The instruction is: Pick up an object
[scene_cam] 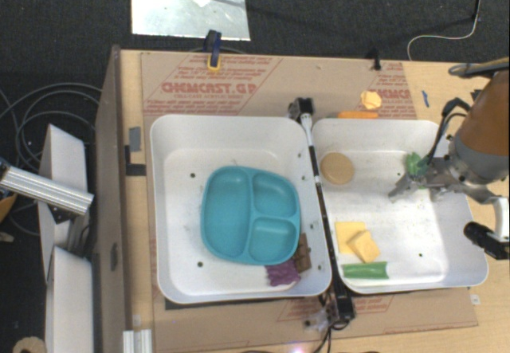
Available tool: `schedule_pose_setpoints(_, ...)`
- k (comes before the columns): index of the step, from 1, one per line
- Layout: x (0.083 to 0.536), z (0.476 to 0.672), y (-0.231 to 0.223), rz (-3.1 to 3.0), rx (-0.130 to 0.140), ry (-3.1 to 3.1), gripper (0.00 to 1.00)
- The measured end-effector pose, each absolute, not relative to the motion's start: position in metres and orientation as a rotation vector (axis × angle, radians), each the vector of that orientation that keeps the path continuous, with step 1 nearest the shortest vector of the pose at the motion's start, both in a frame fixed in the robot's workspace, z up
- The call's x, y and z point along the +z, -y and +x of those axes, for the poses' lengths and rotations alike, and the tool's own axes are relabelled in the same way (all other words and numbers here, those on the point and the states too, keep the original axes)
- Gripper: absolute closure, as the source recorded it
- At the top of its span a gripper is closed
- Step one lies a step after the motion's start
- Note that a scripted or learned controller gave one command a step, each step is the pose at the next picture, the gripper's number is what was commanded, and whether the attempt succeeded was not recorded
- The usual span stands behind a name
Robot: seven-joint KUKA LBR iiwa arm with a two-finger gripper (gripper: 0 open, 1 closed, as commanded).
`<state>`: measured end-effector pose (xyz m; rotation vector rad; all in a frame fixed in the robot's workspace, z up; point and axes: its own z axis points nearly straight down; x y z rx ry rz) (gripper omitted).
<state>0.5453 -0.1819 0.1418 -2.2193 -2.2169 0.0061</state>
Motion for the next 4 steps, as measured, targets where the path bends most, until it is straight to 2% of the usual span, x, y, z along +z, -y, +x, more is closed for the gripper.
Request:
schedule_pose_setpoints(1,0.113,0.604,0.185,-2.217,-0.004,2.231,0.00)
schedule_pose_setpoints(2,0.189,0.601,0.208,-2.228,-0.006,2.229,0.00)
schedule_pose_setpoints(3,0.092,0.626,0.206,-2.216,0.000,2.229,0.00)
schedule_pose_setpoints(4,0.179,0.629,0.207,-2.222,-0.007,2.233,0.00)
